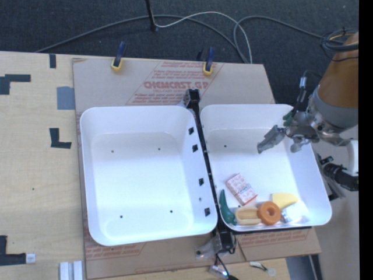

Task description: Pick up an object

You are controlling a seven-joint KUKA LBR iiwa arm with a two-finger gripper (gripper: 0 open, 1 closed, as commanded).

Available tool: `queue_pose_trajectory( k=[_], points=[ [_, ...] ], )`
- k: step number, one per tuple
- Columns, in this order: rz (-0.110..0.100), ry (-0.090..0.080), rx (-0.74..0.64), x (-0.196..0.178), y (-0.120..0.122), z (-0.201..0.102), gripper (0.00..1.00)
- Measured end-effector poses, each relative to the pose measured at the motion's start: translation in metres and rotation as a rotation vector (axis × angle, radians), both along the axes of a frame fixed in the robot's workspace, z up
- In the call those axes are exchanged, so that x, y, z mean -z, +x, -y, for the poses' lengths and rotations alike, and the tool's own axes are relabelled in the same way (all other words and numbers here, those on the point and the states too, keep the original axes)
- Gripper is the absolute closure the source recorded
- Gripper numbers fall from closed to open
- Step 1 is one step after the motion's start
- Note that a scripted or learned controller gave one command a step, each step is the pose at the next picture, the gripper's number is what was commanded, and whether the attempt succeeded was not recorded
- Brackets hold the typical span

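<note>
While the gripper [284,140] hangs spread and empty over the right bin [250,114], the small box [240,189] lies at its 7 o'clock; looks light, stiff, best pinched across its short sides.

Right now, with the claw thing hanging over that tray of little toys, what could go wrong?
The gripper, open, hangs over bare floor of the right bin; straight down it would likely grab nothing. The orange ring, yellow wedge and tan block crowd the near wall, so it might nudge neighbours or hit the wall.
</note>
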State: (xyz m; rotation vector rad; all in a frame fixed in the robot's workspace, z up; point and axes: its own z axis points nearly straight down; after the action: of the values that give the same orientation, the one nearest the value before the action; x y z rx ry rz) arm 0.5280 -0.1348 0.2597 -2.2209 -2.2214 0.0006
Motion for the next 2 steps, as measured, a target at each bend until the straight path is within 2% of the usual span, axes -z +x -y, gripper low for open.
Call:
queue_pose_trajectory(
  k=[1,2],
  points=[
    [-0.002,0.000,0.000,0.018,-0.012,-0.004,0.00],
    [-0.003,0.000,-0.002,0.053,0.039,-0.025,0.00]
  ],
)
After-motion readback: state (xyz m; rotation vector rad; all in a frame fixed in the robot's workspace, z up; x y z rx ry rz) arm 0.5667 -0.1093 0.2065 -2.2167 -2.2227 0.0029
